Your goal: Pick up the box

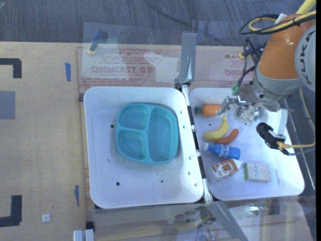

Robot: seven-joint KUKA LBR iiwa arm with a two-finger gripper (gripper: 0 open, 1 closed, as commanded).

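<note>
Camera view: the right shallow white bin [293, 182] serves as the landmark; the small orange-and-white cardboard box [225, 168] lies near its front edge, toward its left wall; just right of the box lies a flat green-speckled packet [257, 172]; just behind it a blue plastic bottle [224, 151] on its side, then a red sausage-shaped toy [227, 136] and a yellow plastic banana [217, 130]; an orange carrot-like toy [210, 109] sits nearest the bin's back-left corner; the metal gripper [244, 109] hangs over the bin's back part, well apart from the box, and its state cannot be told; the left white bin [100, 185] holds a teal divided plastic plate [148, 133].
</note>
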